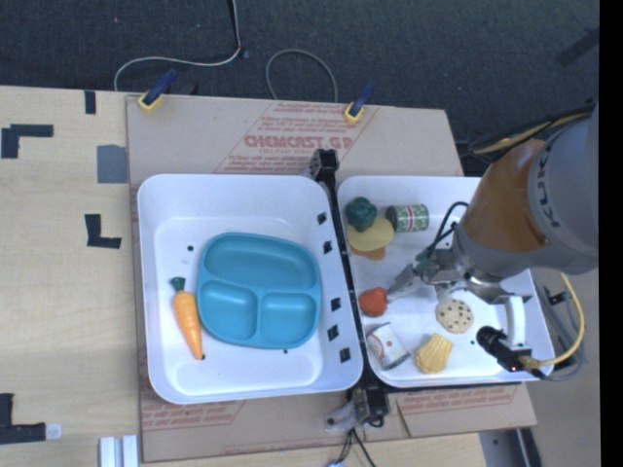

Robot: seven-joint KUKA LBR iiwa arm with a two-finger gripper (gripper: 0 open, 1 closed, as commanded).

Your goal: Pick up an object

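Nearest me in the right bin (506,376) lie a small carton (384,344), a yellow corn piece (433,353) and a cookie (454,314). Just beyond, the gripper (401,282) reaches left with its fingers spread, nothing between them, just beside the red tomato-like piece (373,302), its likely target. Nothing is lifted yet; the closing and raising remain. Farther back sits a green can (409,218).

Beside the white bin (161,261) wall: blue tray (259,291), orange carrot (188,325) (green top). Further right, a speckled tan cookie (454,314) and yellow corn (434,353).
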